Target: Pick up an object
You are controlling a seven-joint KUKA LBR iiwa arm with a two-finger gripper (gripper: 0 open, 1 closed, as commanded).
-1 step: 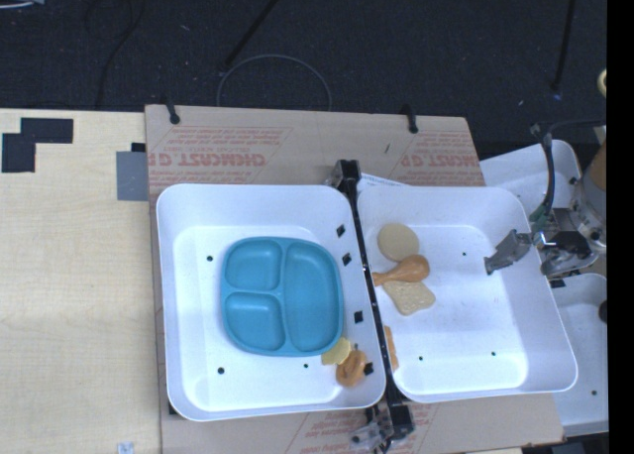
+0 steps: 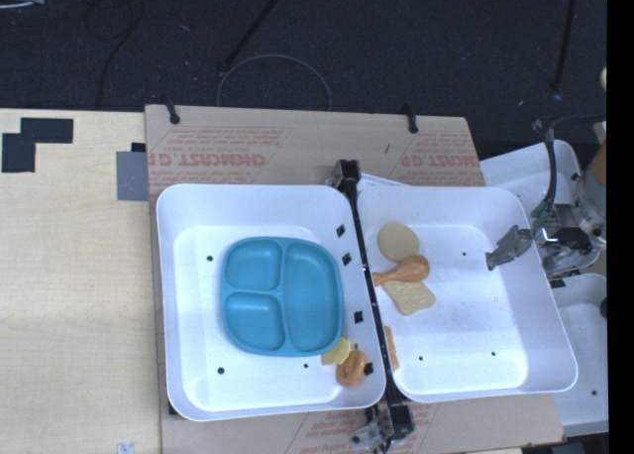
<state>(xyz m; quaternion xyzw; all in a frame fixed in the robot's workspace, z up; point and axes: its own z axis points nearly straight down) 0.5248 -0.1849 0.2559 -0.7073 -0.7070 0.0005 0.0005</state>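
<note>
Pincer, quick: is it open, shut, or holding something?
Pincer: cannot be told; it sits at the right bin's right edge, no food between its tips.

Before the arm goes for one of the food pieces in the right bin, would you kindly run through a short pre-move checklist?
1. Targets in the right bin: round cracker, drumstick and toast piece lie near the divider: ok.
2. Pieces separated: drumstick touches the toast piece: not ok.
3. Gripper over the right bin's right side, apart from the food: ok.
4. Gripper carrying nothing: cannot tell.
5. Path from gripper to food free of obstacles: ok.
6. Blue plate sits in the left bin, out of the way: ok.
</note>
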